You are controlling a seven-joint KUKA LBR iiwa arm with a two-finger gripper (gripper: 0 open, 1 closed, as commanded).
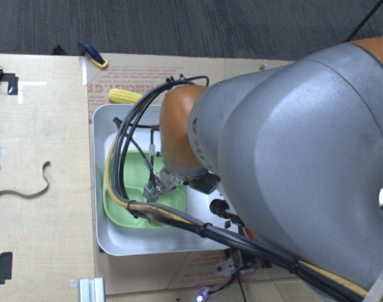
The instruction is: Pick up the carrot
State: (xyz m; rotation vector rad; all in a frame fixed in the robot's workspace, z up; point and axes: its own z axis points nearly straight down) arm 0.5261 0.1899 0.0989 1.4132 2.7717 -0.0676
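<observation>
Though poised low over the green tray (125, 200) in the white bin (102, 228), likely to search there, cannot tell the hand's (155, 190) state behind cables (124, 137). Perhaps carrot (248, 233): orange sliver peeking under the arm (292, 137), right of hand.

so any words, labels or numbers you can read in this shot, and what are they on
None can be read.
Red print on the cardboard sheet behind the bin: too blurred to read.
Red print on the cardboard in front of the bin: too blurred to read.
</observation>
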